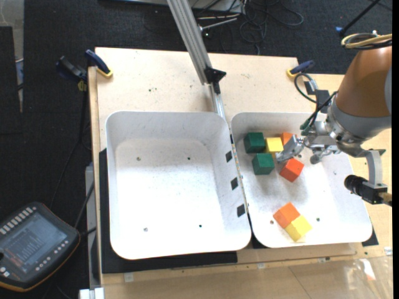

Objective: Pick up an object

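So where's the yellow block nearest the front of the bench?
The yellow cube lies in the right-hand white bin, near its front edge, touching an orange cube just behind it and apart from the cluster of blocks farther back.

You've got just one camera here, mounted up above the bench [156, 73] and looking down at a slant. It sits far enough back that both white bins fit in frame, the left bin [118, 129] and the right bin [349, 229] side by side, plus dark floor [50, 17] along the top and left. The arm [368, 92] comes in from your right.
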